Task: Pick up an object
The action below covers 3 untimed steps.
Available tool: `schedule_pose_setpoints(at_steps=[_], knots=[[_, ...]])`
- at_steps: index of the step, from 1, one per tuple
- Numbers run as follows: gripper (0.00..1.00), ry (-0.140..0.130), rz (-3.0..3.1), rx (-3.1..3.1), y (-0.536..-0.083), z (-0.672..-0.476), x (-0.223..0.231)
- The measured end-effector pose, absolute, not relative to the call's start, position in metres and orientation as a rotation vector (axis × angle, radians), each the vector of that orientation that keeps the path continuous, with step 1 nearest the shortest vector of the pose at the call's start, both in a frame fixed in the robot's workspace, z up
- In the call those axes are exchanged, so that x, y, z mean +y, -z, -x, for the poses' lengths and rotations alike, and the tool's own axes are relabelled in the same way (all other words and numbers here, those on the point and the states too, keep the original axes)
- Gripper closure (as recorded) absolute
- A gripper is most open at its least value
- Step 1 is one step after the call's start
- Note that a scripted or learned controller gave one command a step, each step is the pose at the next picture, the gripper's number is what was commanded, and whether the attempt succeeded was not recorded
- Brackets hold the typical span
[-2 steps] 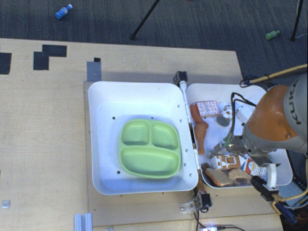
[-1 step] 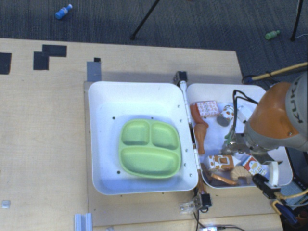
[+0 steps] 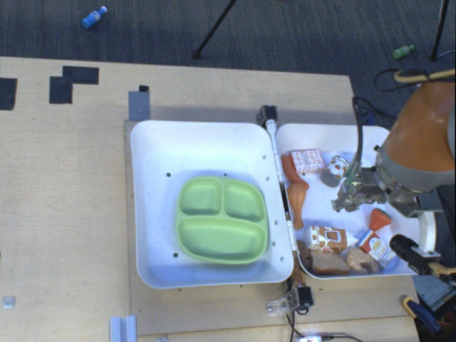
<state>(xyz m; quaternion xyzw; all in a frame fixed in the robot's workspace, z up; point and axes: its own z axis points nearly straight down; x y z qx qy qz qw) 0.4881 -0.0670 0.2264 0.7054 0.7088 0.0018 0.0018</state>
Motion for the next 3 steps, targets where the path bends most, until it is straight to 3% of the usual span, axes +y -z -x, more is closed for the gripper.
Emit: schedule_pose_setpoints(at_steps=[1,2,3], knots=[[1.00,-0.005,-2.212,2.224,-0.328,-0.589,-0.112],[1.00,-0.001,-2.216,2.225,-0.281,-0.523,-0.108],[0.00,-0.002,-2.215,2.225,-0.282,-0.523,-0.107]])
